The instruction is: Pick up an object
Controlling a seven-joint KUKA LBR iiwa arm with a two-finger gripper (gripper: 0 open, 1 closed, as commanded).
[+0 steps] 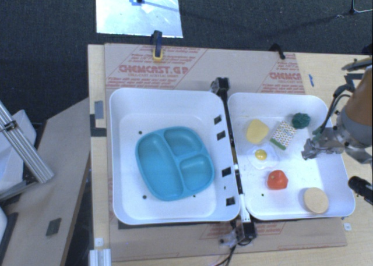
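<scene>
The hand (313,147) hangs over the right-hand edge of the right bin (291,213), above bare white floor; nothing lies between its tips, and whether they are parted or closed I cannot tell at this size.

The candidates all lie in that bin: a yellow block (257,131) near the divider, a patterned green-and-white packet (284,135) just beside it, a dark green broccoli-like piece (301,120) toward the far wall, a toy fried egg (260,155) in the middle, a red tomato-like piece (277,180) below it, and a tan round disc (316,200) in the near right corner.

To do the step well, I would judge the disc or the red piece the better choice; each stands apart from its neighbours, leaving room for the tips on both sides; the yellow block and packet crowd each other, and the egg looks too flat to grip; the descent should be centred and straight, clear of the bin wall.

The left bin (125,160) carries a blue divided plate (173,163).

Red print on the protective sheet (192,67) covering the worktop reads "CHEMCAST GP", repeated at a slant near the right.
</scene>
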